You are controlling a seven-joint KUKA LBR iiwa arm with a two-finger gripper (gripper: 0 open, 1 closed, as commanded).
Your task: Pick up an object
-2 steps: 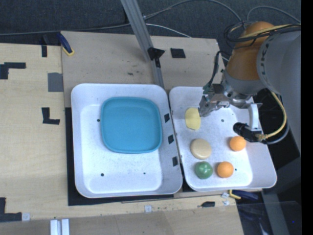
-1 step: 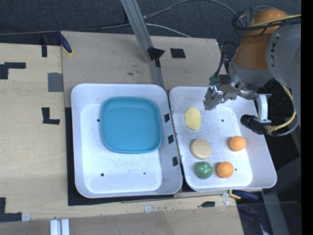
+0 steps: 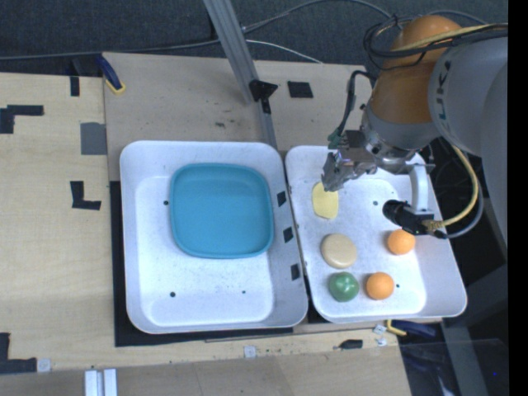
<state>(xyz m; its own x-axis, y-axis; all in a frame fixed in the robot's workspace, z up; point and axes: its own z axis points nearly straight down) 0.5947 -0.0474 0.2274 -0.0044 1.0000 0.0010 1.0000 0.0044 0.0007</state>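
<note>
Bench (image 3: 173,89): wooden top, two shallow white bins side by side.

Left bin (image 3: 140,246): holds one blue plate (image 3: 221,210), square with rounded corners, lying flat toward the far half.

Right bin (image 3: 437,291): holds five small items.
- Yellow piece (image 3: 326,205), pale, oblong, near the bin's far-left corner.
- Beige disc (image 3: 338,250), just below the yellow piece, apart from it.
- Green ball (image 3: 343,286), near the front edge, close beside the beige disc.
- Orange ball (image 3: 379,286), right of the green ball, not touching it.
- Second orange ball (image 3: 400,242), farther right, near a black fitting on the arm.

Arm (image 3: 462,81): grey with an orange band, entering from the right, wrist over the far part of the right bin.

Gripper (image 3: 334,180): pointed down at the far end of the yellow piece. Fingertips sit at or just above the piece's top edge; contact looks likely but the angle does not settle it. Jaws: dark and bunched against the wrist hardware, so whether they stand apart or together cannot be told. Nothing is seen lifted between them; the yellow piece lies on the bin floor.
</note>
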